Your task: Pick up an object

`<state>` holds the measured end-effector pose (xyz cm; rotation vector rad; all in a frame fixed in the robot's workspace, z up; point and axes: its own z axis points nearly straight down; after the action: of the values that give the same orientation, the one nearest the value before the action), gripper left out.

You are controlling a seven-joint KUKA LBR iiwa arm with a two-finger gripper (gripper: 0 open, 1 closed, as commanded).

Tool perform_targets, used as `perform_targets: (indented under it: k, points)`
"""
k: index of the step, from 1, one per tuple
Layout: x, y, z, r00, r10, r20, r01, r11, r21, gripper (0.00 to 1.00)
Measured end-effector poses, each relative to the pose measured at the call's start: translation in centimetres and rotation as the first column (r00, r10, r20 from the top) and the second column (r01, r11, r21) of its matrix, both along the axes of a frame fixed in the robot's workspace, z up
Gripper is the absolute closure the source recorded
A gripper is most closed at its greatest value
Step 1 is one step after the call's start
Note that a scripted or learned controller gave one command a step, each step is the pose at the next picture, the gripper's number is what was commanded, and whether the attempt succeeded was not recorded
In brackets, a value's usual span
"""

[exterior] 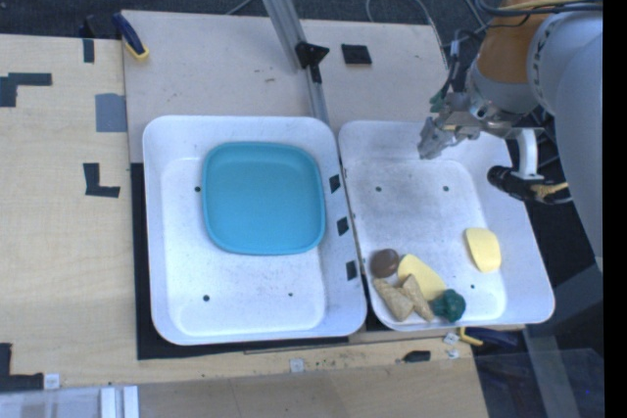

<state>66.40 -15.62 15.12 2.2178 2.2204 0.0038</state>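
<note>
Objects cluster in your right bin's [509, 303] near corner: brown lump [383, 261], yellow wedge [423, 272], tan pieces [402, 297], green blob [450, 305]; yellow piece [482, 249] apart. Gripper [432, 145] hangs over the far end, nothing held; can't tell its opening.

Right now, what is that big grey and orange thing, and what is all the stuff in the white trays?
That is a robot arm, seen from a camera above the bench. At its tip is a gripper, like a two-finger hand, hovering over the far end of the right tray. I cannot tell whether it is open or shut. In the near corner of that tray lie small toys: a brown lump, yellow pieces, tan pieces, a green thing, and a yellow block apart. The left tray holds a blue plate.
</note>
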Motion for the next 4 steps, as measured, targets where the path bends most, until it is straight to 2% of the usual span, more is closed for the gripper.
perform_targets:
  k: [2, 3, 4]
  points:
    - [1.3, -0.5, 9.3, 1.000, 0.000, 0.000, 0.000, 1.000, 0.000, 1.00]
    - [-0.2, 5.3, 9.8, 1.000, 0.004, -0.003, -0.004, 1.000, 0.002, 1.00]
    - [-1.3, 9.4, 9.2, 1.000, 0.002, -0.005, -0.002, 1.000, 0.001, 1.00]
